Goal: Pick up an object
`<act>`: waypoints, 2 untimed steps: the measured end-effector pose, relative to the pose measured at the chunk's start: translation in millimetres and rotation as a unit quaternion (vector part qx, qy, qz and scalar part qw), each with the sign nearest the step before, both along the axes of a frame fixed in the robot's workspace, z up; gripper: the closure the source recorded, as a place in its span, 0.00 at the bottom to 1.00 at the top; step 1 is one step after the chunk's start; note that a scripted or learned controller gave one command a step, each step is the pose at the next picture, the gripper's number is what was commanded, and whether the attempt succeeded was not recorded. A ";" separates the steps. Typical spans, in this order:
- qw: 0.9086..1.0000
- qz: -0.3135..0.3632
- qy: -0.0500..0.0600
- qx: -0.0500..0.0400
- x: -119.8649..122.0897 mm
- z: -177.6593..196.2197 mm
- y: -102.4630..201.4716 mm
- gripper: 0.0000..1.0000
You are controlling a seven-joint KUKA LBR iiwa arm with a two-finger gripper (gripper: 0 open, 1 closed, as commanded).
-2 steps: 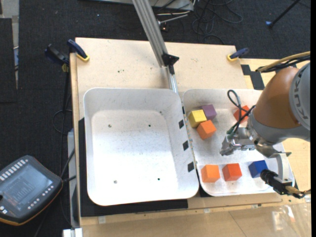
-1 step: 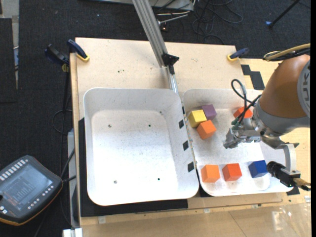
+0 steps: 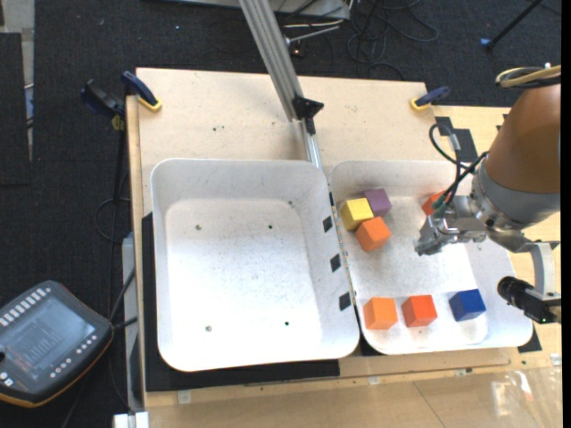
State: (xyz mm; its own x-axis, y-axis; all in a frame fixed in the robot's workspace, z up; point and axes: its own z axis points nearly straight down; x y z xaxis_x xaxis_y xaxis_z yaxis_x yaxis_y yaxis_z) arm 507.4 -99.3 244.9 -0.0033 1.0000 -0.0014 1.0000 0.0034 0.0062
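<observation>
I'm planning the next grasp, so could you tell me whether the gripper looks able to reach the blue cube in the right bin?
Probably yes. The blue cube sits apart from the red cube, with bare bin floor between it and the gripper above.

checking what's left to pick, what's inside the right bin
Inside the right bin: a yellow cube, purple cube and orange cube clustered at the back; another orange cube, a red-orange cube and blue cube in front. The end effector covers part of the floor.

Yellow cube [image 3: 358, 210], purple cube [image 3: 378, 201], blue cube [image 3: 467, 305] and three orange cubes [image 3: 374, 233] in a speckled white bin [image 3: 500, 335].
</observation>
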 end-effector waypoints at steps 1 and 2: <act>1.000 0.002 0.003 0.002 0.8 -3.9 59.1 1.00; 1.000 0.002 0.003 0.001 14.9 -15.1 109.7 1.00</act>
